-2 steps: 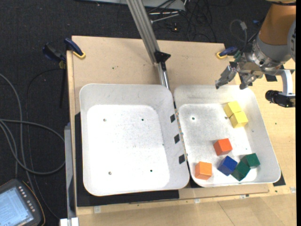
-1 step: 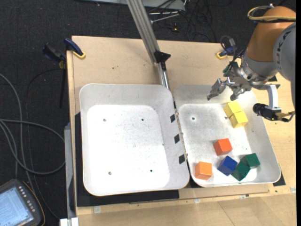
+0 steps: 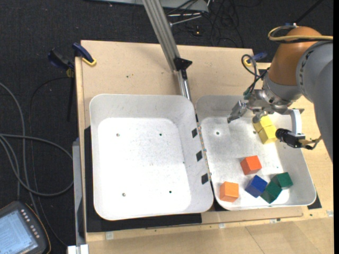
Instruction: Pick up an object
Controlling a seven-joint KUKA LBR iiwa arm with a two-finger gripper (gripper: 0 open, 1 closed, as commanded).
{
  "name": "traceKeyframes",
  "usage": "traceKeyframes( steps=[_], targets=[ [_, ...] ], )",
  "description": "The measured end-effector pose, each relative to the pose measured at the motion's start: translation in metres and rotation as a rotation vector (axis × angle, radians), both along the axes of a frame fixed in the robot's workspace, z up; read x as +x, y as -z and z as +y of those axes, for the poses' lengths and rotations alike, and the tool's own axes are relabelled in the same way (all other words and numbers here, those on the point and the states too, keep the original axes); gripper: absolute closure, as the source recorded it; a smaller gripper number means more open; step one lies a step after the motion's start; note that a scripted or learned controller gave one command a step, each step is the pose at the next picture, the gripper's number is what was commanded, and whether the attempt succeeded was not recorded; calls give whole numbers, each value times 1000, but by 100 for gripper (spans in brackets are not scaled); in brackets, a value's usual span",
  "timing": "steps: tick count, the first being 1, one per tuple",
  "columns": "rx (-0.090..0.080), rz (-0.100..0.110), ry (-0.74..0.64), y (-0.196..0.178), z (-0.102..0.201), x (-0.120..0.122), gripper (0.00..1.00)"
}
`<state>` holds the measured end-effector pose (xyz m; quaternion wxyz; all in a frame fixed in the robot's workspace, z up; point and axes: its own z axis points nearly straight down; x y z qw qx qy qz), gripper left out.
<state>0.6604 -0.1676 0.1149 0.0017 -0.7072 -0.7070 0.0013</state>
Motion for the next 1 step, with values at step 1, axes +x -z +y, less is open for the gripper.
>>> traceKeyframes(
  steps=[1],
  targets=[
    [-2, -8, 0, -15, 0, 2, 100]
  ],
)
